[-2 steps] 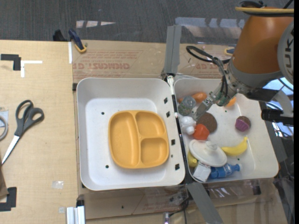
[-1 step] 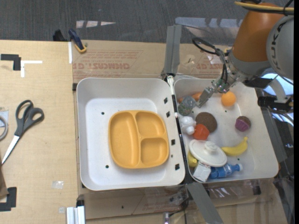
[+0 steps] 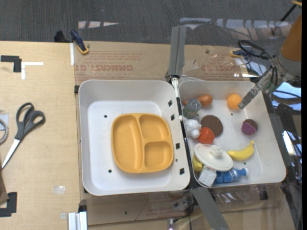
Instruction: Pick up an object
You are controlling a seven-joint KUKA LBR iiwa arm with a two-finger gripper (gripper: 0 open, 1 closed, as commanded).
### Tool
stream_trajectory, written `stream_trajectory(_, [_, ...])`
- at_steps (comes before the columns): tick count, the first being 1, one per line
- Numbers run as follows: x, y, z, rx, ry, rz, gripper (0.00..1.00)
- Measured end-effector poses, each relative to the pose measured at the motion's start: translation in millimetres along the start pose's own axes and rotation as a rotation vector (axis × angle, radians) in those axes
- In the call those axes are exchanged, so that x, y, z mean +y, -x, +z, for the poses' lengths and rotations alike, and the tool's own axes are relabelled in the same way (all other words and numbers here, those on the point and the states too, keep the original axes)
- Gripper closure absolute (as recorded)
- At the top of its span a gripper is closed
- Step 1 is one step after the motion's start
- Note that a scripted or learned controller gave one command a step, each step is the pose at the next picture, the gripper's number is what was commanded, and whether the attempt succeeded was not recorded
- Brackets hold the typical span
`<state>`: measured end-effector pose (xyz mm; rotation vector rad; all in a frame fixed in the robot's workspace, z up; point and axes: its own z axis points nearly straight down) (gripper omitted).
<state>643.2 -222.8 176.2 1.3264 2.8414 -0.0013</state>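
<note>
My gripper (image 3: 248,99) reaches into the right bin (image 3: 268,174) from the upper right, and its tip sits just right of an orange ball (image 3: 233,101). Nothing is visibly held. Below it lie a purple fruit (image 3: 249,126) and a banana (image 3: 241,152). A brown disc (image 3: 211,124), a red piece (image 3: 206,136), a white lidded dish (image 3: 214,157) and a blue bottle (image 3: 231,176) fill the bin's middle and front. A grey-green ball (image 3: 192,107) and a small orange item (image 3: 205,99) lie at the back left.
The left bin (image 3: 91,128) holds a yellow divided plate (image 3: 142,142). Scissors (image 3: 24,123) lie on the bench at far left. A blue and yellow clamp (image 3: 79,41) sits at the back. Cables (image 3: 254,49) hang near the arm at the upper right.
</note>
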Motion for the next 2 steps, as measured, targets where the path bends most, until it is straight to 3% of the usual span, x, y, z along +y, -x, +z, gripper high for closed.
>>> stream_trajectory(1, [42,-29,83,0.003,-0.001,0.141,0.0])
stream_trajectory(2, [43,-28,72,-0.001,0.0,0.138,1.0])
